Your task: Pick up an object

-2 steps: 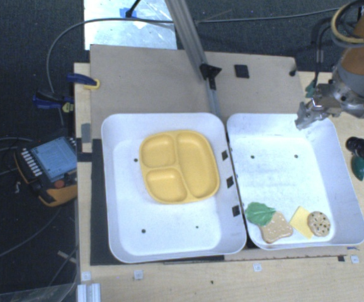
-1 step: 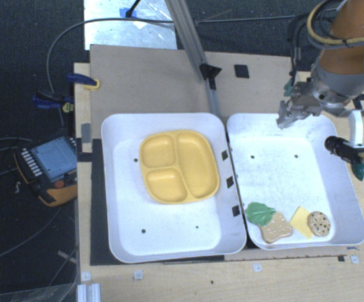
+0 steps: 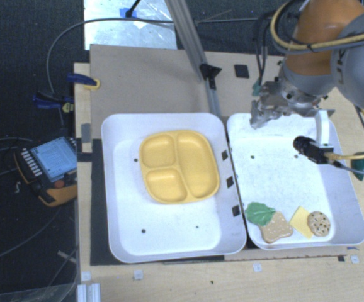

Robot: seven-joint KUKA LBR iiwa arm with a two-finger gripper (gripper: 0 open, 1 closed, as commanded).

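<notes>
Several small food toys lie in the near corner of the right bin [image 3: 283,168]: a green leaf piece [image 3: 260,213], a tan bread slice [image 3: 276,229], a yellow cheese wedge [image 3: 300,221] and a round cookie [image 3: 319,223]. My gripper [image 3: 262,117] hangs over the far left part of that bin, well away from the toys. Nothing shows between its fingers.
A yellow divided plate [image 3: 179,166] lies in the left bin [image 3: 169,231]. A slanted metal pole [image 3: 191,36] crosses the far side of the bench. A black cylinder with a cable [image 3: 311,148] juts from the arm over the right bin. Cables and a handheld device [image 3: 48,162] lie off to the left.
</notes>
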